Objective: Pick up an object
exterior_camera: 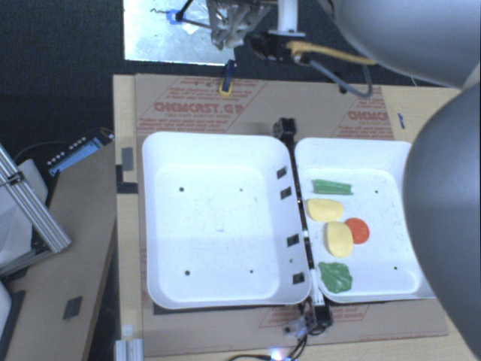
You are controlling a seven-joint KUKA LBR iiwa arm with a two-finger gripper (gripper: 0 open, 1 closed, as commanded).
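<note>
Objects for picking, all in the right-hand shallow white bin (376, 295), clustered nr its left wall: flat green strip (332, 187) at top, pale yellow rounded piece (325, 210) below it, second yellow oval piece (338, 240) lower, w/ a small orange-red round piece (358, 231) touching its right side, and a crinkled green leafy piece (336, 276) nearest the front. Left-hand white bin (218, 232) sits beside it. Two-finger gripper (225, 32) is at the top of the view, well apart from both bins, beyond the cardboard sheet (203, 104); nothing between its tips, jaw gap can't be told.
</note>
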